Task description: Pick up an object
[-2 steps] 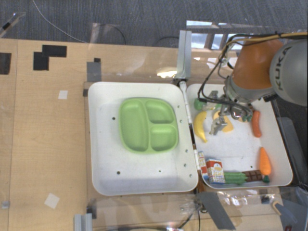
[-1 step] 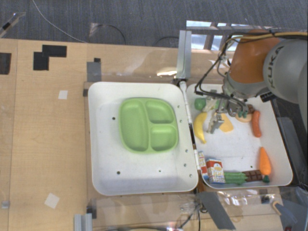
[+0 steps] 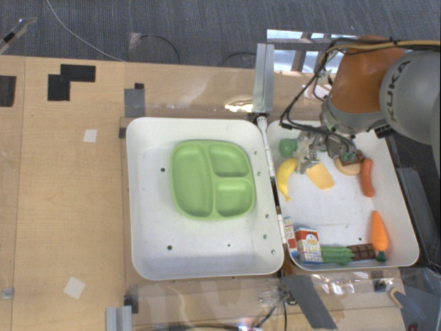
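Your gripper [image 3: 311, 158] sits low in the right bin [image 3: 406, 254], right over the banana [image 3: 284, 176] and cheese wedge [image 3: 320, 177] since that's where the toys crowd together, though honestly you can't tell if it's grabbing anything.

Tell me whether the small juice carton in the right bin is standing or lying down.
Lying down. The small red-and-white juice carton rests flat on its side on the right white bin floor, printed face up, beside a green toy vegetable.

My gripper [image 3: 310, 156] hangs low in the right bin [image 3: 344, 212], a banana [image 3: 284, 178] and cheese wedge [image 3: 320, 176] just beneath, the green tray [image 3: 211, 179] far left.
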